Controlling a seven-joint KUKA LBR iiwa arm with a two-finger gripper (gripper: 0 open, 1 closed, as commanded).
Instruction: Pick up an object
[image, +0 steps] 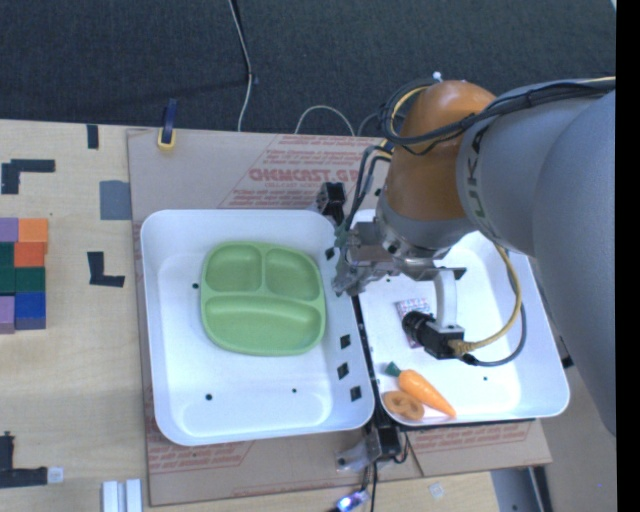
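An orange carrot (427, 392) with a green stub lies at the front left of the right bin (530, 390). A small orange-brown round piece (403, 406) touches it at the bin's front rim. A small white and purple packet (411, 308) lies further back, partly under the arm. My gripper (346, 268) hangs low over the divide between the two bins, at the right bin's back left. It is apart from the carrot and nothing shows in it. A green divided plate (264, 298) rests in the left bin (170, 400).
The grey arm with its orange band (440, 120) covers the back of the right bin. A black unit with a yellow cable (432, 335) hangs off the wrist above the bin floor. Coloured blocks (24, 275) sit on the bench at far left.
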